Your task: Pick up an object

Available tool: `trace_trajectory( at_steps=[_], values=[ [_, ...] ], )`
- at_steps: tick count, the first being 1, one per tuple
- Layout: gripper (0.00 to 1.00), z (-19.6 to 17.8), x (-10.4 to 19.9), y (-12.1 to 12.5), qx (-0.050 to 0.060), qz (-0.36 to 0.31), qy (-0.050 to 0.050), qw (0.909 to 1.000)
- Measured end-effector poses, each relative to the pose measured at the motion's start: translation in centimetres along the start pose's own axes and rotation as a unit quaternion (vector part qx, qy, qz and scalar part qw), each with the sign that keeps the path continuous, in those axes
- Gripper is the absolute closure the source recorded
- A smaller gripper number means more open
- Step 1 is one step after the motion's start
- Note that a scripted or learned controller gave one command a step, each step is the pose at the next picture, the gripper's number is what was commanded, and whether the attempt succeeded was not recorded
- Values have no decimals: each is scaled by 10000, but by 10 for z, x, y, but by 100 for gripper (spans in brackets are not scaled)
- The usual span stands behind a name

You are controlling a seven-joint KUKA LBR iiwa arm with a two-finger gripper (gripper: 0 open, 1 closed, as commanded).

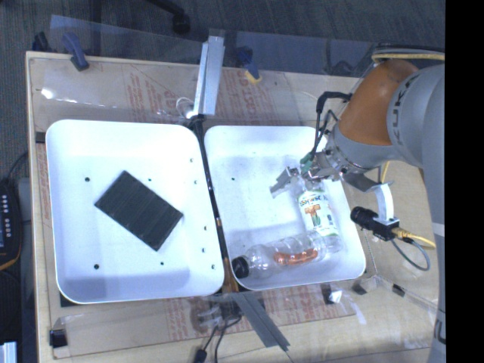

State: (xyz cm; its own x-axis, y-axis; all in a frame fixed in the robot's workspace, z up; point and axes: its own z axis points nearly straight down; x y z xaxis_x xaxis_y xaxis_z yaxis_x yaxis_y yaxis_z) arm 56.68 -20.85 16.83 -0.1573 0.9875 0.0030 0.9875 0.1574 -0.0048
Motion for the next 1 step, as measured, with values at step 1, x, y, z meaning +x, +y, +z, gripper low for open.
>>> trace_trajectory(
  at_steps=[1],
  values=[
    [0,21,0,5,0,-155,2,9999]
  ],
)
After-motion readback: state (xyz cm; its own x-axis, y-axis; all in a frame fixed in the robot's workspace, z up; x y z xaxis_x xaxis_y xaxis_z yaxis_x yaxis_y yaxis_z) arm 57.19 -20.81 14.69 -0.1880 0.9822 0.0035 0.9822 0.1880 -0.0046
